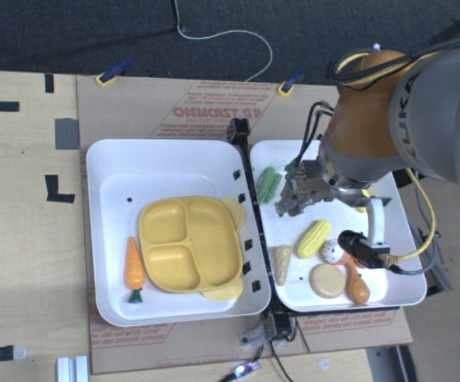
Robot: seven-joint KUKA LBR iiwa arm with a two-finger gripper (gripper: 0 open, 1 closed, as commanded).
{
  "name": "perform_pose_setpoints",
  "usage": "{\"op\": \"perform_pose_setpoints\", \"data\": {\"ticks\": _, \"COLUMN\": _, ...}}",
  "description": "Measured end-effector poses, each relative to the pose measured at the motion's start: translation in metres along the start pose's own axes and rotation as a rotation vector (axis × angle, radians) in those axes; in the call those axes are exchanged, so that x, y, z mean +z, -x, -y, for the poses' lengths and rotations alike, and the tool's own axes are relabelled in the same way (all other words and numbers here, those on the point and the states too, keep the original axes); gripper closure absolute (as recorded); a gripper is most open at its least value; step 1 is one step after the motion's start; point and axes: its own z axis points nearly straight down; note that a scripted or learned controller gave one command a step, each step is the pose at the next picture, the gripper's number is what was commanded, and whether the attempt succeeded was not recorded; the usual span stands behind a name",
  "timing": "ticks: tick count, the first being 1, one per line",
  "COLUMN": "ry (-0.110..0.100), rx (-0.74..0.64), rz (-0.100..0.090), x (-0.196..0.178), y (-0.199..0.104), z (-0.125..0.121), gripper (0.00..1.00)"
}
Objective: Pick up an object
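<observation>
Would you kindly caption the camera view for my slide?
Gripper hovers in the right bin near the corn cob; yellow tray in left bin.

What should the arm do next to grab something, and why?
Probably lower the tool a little toward the green vegetable, which looks nearest it in the right bin. The corn cob lies just below in the view, another easy choice.

We count two white bins, one yellow divided tray, one carrot, one corn cob, one green vegetable, one round bun and one cone.
</observation>
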Motion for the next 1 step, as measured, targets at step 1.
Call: {"op": "perform_pose_setpoints", "data": {"ticks": 1, "ry": 0.001, "rx": -0.003, "rz": -0.001, "x": -0.008, "y": -0.0494, "z": 0.0197, "gripper": 1.0}}
